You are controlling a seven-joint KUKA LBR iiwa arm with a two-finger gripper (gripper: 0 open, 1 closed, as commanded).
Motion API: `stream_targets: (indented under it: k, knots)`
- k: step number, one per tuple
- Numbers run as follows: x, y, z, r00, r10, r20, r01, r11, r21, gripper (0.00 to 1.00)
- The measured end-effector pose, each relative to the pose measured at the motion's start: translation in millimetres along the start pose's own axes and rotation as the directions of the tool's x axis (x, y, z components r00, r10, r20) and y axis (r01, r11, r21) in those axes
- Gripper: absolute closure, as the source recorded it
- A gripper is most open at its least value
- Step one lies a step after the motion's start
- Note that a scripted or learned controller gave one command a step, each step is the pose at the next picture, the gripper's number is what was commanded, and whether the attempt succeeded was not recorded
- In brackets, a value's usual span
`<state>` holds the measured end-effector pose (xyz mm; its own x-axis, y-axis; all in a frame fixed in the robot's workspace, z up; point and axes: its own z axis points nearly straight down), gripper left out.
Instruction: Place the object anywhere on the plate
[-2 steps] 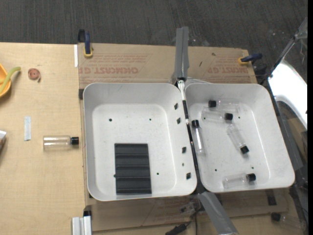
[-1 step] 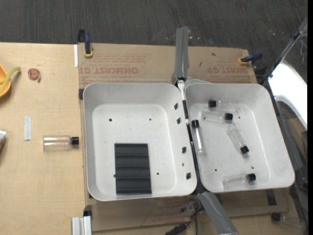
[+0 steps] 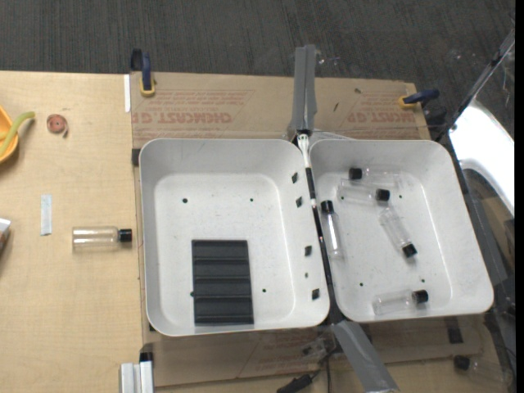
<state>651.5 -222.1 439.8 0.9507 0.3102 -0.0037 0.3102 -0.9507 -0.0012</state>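
A black ribbed plate (image 3: 221, 282) lies flat near the front of the left bin (image 3: 164, 170), with nothing on it. Several clear vials with black caps lie scattered in the right bin (image 3: 458, 219). One vial (image 3: 368, 174) lies at the back and another (image 3: 364, 194) just in front of it. A third vial (image 3: 398, 234) lies slanted in the middle. A vial (image 3: 330, 228) rests against the left wall, and one (image 3: 400, 301) lies near the front edge.
Another clear vial (image 3: 100, 236) lies on the wooden bench left of the bins. A yellow object (image 3: 8, 133) and a small round piece (image 3: 56, 123) sit at the far left. Clamps (image 3: 143, 72) hold the cardboard behind the bins. A white curved body (image 3: 487, 142) stands at the right edge.
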Motion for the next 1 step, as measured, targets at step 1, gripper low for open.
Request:
stream_targets:
  k: [1]
  knots:
    - [-3.3,-0.5,0.8,0.996,0.091,0.002,-0.091,0.996,0.002,0.00]
